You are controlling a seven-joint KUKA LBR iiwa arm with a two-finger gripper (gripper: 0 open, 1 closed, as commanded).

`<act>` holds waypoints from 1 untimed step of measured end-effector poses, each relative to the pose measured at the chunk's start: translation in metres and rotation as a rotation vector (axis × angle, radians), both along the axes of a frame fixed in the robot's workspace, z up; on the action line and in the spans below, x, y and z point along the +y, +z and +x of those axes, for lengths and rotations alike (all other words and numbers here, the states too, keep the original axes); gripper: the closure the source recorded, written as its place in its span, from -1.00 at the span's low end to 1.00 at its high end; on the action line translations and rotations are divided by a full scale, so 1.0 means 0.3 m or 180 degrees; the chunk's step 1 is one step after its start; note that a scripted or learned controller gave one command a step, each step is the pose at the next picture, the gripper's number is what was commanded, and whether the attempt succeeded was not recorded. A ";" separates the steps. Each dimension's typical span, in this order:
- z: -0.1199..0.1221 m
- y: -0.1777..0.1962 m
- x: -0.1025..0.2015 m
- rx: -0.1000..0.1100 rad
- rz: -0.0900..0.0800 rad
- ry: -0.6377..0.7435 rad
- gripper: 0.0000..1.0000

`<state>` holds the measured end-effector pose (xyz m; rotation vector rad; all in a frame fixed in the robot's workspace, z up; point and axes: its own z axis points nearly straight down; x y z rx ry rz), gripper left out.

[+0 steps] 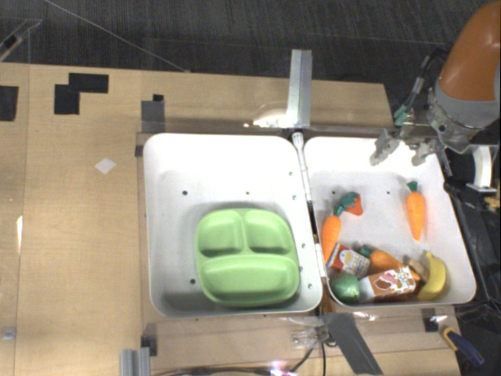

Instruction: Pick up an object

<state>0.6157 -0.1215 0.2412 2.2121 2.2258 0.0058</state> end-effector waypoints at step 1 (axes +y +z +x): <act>0.029 -0.390 0.004 0.0004 -0.0002 0.0199 -1.00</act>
